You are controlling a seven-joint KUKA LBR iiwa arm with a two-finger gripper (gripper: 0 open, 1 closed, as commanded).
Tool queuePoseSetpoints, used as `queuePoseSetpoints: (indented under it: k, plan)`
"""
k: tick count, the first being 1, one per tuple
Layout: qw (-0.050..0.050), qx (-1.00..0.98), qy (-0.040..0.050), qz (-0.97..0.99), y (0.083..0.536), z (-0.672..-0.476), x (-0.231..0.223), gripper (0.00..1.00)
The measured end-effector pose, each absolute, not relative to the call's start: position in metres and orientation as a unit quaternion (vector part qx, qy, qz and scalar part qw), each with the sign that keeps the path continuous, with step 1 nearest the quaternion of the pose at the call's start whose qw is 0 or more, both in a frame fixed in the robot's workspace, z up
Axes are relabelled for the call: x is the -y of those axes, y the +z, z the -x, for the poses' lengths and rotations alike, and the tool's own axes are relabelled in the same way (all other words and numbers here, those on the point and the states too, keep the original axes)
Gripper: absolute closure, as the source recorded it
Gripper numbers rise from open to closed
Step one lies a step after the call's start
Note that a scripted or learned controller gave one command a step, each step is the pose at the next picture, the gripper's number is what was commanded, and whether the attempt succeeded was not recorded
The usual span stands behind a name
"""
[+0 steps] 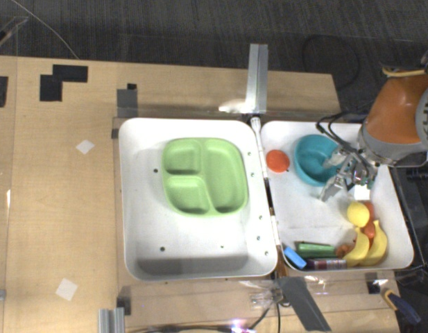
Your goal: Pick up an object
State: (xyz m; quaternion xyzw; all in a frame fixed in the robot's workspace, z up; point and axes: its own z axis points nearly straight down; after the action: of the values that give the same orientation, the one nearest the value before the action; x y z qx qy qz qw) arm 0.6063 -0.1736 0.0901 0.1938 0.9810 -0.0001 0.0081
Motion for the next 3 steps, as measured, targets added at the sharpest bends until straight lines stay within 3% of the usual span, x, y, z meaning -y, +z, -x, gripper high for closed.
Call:
queuePoseSetpoints:
  k: [1,2,3]
  plan:
    - [0.009,-0.98,-0.0002,-0.199,0.091,-0.545,0.171,0.0]
    - [0.009,-0.962,0.0009,-0.275,0.091,-0.555,0.168,0.0]
    - [0.011,-0.946,0.0009,-0.324,0.092,-0.524,0.147,0.0]
